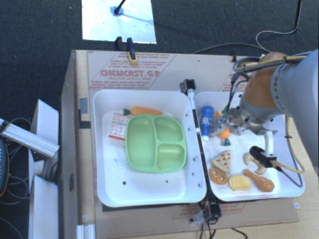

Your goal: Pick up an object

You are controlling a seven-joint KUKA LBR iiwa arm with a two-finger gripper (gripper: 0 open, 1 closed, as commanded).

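My gripper [228, 127] hangs low over the back left part of the right bin [286, 195], under the grey arm with its orange band. A small orange piece [225, 133] lies right at the gripper's tip, with a small dark green bit [227, 141] just in front of it; I cannot see if either is gripped. A blue bottle [207, 119] lies just left of the gripper. In front lie a wedge of toy pizza [222, 161], a pretzel [218, 175], a yellow crinkled chip [239, 183], a drumstick [259, 180] and a beige piece [251, 160].
The left bin [107, 183] holds a green divided plate [155, 143], a carrot [145, 111] behind it and a red-and-white card [117, 126] at its left. A black-and-white rod [194, 118] lies along the wall between the bins.
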